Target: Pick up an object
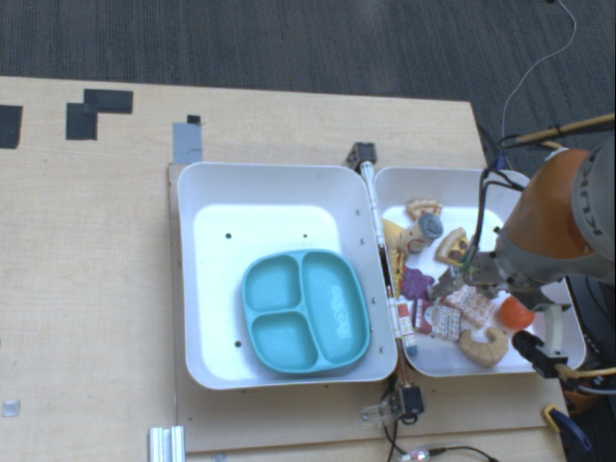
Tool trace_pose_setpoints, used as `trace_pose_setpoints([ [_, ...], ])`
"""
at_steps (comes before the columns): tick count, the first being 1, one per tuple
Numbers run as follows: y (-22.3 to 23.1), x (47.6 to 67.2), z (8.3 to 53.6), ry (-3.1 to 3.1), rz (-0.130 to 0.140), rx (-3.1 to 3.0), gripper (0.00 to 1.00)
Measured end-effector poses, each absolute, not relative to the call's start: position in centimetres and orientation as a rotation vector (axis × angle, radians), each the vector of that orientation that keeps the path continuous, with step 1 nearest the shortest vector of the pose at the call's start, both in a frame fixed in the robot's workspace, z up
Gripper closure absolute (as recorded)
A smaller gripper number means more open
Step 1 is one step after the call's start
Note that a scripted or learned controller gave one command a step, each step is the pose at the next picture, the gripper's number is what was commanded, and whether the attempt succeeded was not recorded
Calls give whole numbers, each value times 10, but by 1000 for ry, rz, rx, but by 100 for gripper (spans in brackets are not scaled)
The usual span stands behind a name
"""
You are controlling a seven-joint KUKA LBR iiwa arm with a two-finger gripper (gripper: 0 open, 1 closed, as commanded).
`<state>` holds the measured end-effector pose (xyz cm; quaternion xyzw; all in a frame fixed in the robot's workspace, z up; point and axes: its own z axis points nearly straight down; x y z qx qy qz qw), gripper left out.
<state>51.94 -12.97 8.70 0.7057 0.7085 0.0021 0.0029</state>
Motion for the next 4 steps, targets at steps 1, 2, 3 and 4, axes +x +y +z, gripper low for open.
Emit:
trace_pose_setpoints([
  [1, -130, 522, 98, 2218, 11, 2208, 100],
  [2, -59, 488, 185, 2226, 5, 2215, 100],
  [3, -60, 488, 185, 2225, 4, 2216, 0],
  [4, -85, 506, 97, 2225, 0, 2219, 0],
])
